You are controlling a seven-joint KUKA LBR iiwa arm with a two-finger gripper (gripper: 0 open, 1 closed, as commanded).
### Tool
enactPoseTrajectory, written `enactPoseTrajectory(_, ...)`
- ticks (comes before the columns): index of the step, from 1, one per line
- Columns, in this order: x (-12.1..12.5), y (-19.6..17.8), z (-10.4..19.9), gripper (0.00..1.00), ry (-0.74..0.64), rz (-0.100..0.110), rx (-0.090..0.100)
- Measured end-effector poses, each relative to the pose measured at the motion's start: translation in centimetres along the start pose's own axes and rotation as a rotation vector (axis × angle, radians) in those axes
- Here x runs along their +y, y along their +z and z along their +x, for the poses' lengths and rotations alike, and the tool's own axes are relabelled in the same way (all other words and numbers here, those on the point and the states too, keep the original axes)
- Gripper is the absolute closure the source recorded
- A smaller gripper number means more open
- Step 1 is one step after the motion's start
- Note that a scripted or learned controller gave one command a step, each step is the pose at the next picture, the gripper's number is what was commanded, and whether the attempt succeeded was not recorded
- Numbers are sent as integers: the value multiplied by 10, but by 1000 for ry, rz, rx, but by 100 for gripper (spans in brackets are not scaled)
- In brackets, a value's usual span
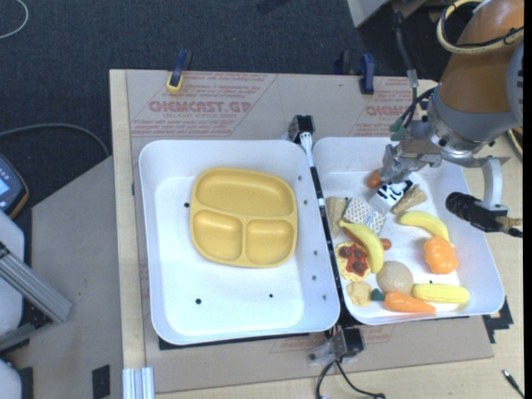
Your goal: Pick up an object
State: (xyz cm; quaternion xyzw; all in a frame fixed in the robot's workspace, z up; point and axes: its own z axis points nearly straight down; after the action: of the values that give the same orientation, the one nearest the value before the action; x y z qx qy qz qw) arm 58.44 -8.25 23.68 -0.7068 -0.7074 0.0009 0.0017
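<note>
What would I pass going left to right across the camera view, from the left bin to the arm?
Left bin → yellow divided plate → black divider clips between the bins → patterned packet → small banana → orange fruit → arm's orange band.

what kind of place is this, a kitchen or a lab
Most likely a robotics lab, not a kitchen: a grey robot arm reaches over two white bins, toy food fills one, and clamps hold the board to the bench.
</note>
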Motion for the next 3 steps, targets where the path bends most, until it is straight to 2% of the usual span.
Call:
enactPoseTrajectory(2, -75, 15, 93, 100, 0, 1, 0)
enactPoseTrajectory(3, -86, 5, 93, 100, 1, 0, 0)
